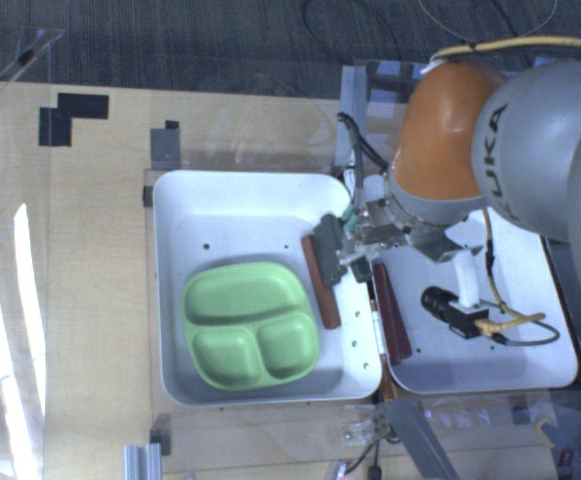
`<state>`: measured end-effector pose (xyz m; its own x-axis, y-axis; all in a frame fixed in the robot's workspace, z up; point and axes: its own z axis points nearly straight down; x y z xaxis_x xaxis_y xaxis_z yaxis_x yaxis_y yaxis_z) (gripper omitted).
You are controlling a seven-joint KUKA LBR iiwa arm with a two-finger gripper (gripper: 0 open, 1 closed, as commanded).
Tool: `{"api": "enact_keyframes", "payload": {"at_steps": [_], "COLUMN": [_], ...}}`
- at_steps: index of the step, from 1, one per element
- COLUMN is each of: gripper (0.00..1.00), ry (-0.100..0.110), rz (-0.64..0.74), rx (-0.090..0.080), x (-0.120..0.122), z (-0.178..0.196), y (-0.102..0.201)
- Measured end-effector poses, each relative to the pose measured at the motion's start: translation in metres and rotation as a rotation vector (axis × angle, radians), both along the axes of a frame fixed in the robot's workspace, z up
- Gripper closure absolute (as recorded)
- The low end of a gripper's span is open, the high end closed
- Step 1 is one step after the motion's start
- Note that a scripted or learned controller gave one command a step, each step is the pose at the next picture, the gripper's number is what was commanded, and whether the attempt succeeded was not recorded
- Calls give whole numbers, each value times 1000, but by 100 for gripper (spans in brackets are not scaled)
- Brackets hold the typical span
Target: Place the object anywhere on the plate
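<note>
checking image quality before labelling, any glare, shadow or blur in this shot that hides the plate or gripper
Camera view: bright glare streaks on the clear panel at far left, away from the bins; green plate evenly lit and sharp; gripper sits in the arm's shade, dark and slightly soft, so its state is unclear.

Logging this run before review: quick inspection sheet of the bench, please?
Surface: two white bins side by side, left bin, right bin, on a wooden bench.
Job's things: green plate, three compartments, in left bin; brown stick beside plate's right edge.
Clutter: second brown stick along right bin's left wall.
Grippers: gripper above the first stick; grasp unclear.
Cables: yellow cable over right bin; black cables on floor.
Surroundings: dark carpet.
</note>
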<state>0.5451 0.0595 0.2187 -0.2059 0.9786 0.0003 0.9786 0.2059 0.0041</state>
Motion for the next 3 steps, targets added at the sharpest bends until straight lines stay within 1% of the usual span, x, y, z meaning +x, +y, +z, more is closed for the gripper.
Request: {"api": "enact_keyframes", "payload": {"at_steps": [1, 2, 3], "gripper": [100, 100, 0], "ry": [-3, 0, 0], "rz": [96, 75, 74], "rx": [0, 0, 1], "x": [-19, -58, -57], "z": [22, -31, -31], "y": [41, 117, 116]}}
